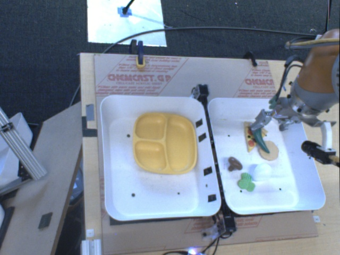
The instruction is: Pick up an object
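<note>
1. Two white bins; left bin [114, 158] holds yellow divided plate [164, 143].
2. Right bin [303, 195]: gripper [261, 125] low over teal toy [260, 141], finger state unclear.
3. Brown piece [235, 164], green piece [245, 182], white ball [261, 171] nearby.

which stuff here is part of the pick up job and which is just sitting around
Part of the job:
- gripper on the grey arm
- small pile in the right white bin: teal curved toy, yellow flat piece, tan round disc, brown lump, white ball, green leafy toy

Just lying about:
- yellow divided plate in the left white bin
- blue and yellow clamp on the bench edge
</note>
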Controlling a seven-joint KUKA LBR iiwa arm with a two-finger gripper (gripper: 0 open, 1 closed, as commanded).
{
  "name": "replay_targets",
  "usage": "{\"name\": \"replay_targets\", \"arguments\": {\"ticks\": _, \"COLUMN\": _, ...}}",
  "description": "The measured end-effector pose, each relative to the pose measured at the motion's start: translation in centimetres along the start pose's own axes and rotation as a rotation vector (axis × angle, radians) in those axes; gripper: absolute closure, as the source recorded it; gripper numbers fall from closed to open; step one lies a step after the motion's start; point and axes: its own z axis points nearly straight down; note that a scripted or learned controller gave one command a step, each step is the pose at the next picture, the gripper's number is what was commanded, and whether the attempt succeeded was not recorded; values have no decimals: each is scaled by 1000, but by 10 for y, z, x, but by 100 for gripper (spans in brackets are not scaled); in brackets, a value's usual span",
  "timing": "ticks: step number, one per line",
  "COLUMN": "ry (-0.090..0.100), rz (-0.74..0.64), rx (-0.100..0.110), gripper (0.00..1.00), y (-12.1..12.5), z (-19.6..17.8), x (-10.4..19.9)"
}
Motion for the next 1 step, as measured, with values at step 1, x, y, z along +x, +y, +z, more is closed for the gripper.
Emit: {"name": "replay_targets", "arguments": {"ticks": 1, "ry": -2, "rz": -2, "rx": -14, "gripper": 0, "y": 3, "z": -8, "x": 0}}
